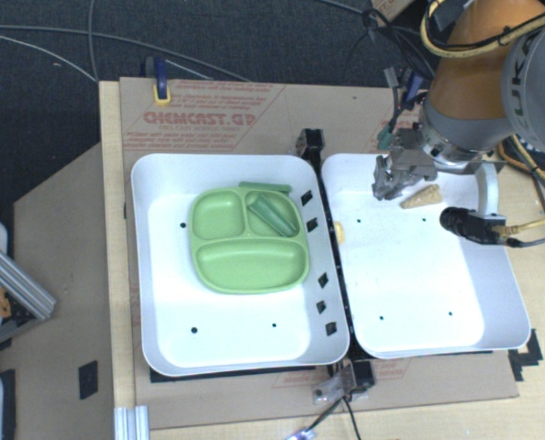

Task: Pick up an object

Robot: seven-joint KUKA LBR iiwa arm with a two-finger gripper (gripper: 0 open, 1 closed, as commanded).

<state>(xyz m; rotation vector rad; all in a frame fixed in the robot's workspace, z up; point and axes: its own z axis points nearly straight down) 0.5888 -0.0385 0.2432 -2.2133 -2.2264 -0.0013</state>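
We look down on a tan cardboard-covered surface (208,108) bearing two shallow white plastic bins side by side. The left bin (162,328) holds a pale green sectioned plastic plate (245,264), three compartments, lying flat slightly above the bin's centre. A darker green oblong piece (274,213) lies tilted in the plate's upper right compartment; what it is we cannot tell. Another green strip (265,188) shows just past the plate's top edge.

The right bin (419,291) carries a small tan wedge-shaped object (422,197) near its upper edge. A tiny yellowish item (339,234) sits at the bin's left wall, too small to identify.

The grey arm with its orange band (479,49) reaches in from the right. Its metal pincer (388,189) hangs low over the upper part of the right bin, just beside the tan wedge, to the wedge's left. Whether it touches the wedge we cannot tell. We cannot tell how wide the pincer stands, and nothing is seen held in it. A black cylindrical fitting (470,225) with cable lies over the bin's right side.
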